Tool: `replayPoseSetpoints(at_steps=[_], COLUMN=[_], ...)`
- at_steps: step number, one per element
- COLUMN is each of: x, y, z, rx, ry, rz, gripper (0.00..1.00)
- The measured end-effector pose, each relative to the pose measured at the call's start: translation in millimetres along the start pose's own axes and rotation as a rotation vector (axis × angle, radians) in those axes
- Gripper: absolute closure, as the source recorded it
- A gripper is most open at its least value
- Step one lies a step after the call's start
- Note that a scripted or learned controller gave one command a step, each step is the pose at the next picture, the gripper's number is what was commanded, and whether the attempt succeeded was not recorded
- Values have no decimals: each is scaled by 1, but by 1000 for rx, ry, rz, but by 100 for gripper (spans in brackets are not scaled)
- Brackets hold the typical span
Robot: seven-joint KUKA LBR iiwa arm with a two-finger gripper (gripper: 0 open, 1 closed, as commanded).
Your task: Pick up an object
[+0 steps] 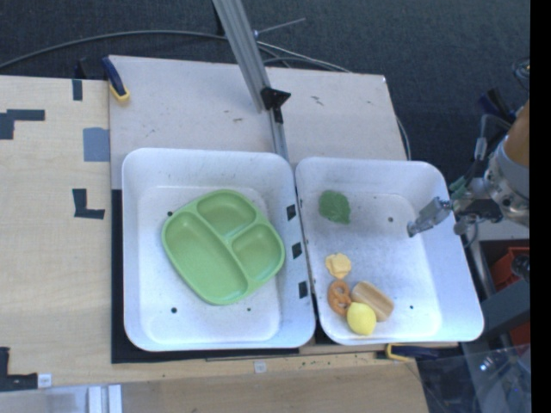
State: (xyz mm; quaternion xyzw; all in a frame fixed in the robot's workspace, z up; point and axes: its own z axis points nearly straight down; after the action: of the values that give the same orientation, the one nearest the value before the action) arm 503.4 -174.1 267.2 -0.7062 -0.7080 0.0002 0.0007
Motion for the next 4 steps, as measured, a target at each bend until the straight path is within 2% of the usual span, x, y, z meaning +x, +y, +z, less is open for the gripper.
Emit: replayPoseSetpoints(at_steps=[1,2,3,4], x=[0,10,9,13], y=[0,2,-9,-5], z=[0,59,118,178], rx=[0,6,8,0], ry=[0,1,2,-2], rz=[0,1,2,1], gripper=[0,0,0,0])
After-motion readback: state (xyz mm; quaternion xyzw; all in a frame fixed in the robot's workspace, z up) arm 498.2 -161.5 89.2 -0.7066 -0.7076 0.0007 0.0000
